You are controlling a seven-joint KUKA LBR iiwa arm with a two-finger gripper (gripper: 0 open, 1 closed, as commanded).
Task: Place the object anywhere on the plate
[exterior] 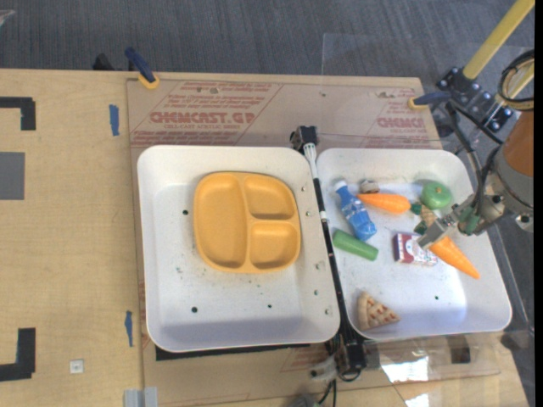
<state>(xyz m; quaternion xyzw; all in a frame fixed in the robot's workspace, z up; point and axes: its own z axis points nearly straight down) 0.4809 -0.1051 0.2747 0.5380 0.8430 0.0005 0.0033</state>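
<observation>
Gripper point(434, 229) in rt bin point(484, 308); can't tell if jaws open or shut. Carrot point(456, 256) just below-right of tips, red packet point(405, 248) just left. Yellow plate point(247, 221) far left.

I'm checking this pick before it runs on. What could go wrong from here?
1. The gripper sits low in the right bin among crowded items: a carrot, a red packet and a green apple. It may grab the wrong one or knock a neighbour.
2. The orange plate lies in the left bin, so a weak grip could drop the item over the divider.
</observation>
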